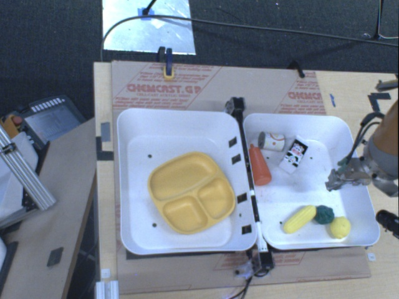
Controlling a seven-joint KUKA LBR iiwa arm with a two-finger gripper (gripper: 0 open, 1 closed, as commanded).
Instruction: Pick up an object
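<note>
The right bin (340,129) holds an orange carrot-like piece (259,165) by its left wall, a small white cup (272,141) and a white box with dark print (293,155) toward the back. Near the front lie a yellow corn cob (298,219), a dark green piece (323,214) and a yellow lemon (340,227). My gripper (340,179) hangs over the bin's right side, above and right of the corn and apart from every object. Nothing shows between its fingers.
The left bin (134,129) carries a yellow divided plate (190,192). A black clip strip (244,173) joins the two bins. Cardboard lies under both, with a grey side table (56,185) to the left.
</note>
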